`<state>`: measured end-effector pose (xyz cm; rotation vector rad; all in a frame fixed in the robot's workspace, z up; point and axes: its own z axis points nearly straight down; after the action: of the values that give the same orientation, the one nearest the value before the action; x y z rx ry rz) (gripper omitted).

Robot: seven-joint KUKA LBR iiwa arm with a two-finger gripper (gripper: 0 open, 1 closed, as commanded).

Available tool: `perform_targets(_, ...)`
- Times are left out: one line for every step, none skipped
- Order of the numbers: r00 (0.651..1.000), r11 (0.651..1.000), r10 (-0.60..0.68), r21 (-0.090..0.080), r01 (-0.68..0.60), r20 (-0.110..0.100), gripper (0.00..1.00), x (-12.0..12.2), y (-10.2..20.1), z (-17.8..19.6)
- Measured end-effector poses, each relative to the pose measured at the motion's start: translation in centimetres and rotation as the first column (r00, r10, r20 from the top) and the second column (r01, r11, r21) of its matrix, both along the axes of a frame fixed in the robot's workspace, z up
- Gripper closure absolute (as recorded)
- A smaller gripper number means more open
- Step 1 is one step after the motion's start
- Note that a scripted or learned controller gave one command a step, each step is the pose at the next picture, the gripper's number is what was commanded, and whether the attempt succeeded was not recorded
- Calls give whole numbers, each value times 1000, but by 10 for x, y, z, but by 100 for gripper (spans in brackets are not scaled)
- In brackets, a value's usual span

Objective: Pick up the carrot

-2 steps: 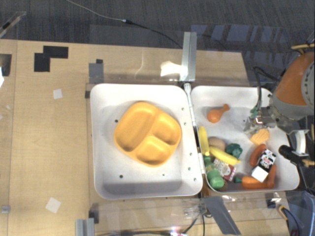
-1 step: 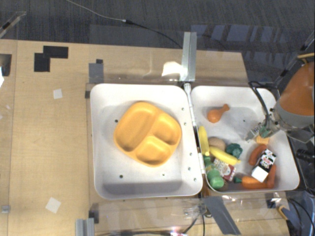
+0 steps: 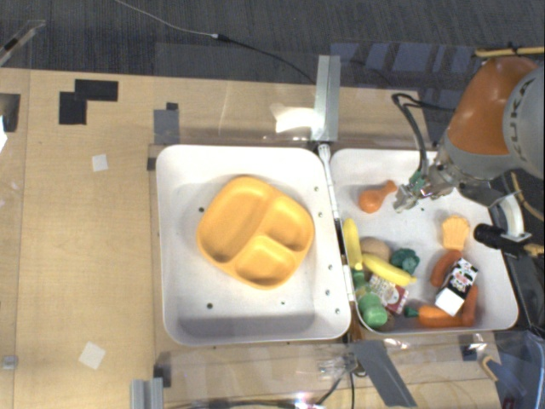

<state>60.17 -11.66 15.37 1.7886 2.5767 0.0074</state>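
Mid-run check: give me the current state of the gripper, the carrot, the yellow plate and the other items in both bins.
gripper: low over the right bin, beside the pear-shaped orange piece; finger state unclear.
carrot: lying flat at the right bin's near edge, not held.
yellow plate: upright in the left bin, nothing on it.
orange piece: lying free on the bin floor.
banana: lying on the pile.
milk carton: tipped over, resting on the pile.
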Motion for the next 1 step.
perform_targets(961, 961, 276, -2, -276, -7, 100, -48, -77, -58)
